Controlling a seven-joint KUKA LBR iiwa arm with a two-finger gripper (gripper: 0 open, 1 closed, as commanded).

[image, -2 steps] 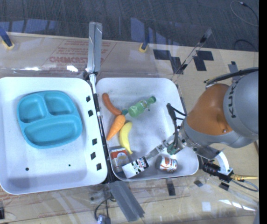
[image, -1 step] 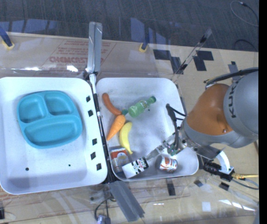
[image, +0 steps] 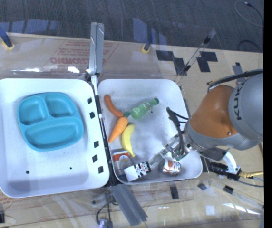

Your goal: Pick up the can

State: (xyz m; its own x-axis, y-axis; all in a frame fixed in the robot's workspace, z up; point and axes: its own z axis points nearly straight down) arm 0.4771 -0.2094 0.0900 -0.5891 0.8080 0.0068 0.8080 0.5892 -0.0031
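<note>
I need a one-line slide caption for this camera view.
Gripper poised over the can in the right bin, beside carrot and banana.

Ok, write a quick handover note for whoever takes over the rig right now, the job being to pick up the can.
Gripper: low in the right bin, just above the can; finger state unclear.
Can: lying at the bin's near edge, beside the carton.
Done: approach to the can.
Left: grasp and lift; the can is not yet up.
Banana, carrot and green bottle lie further left.
</note>
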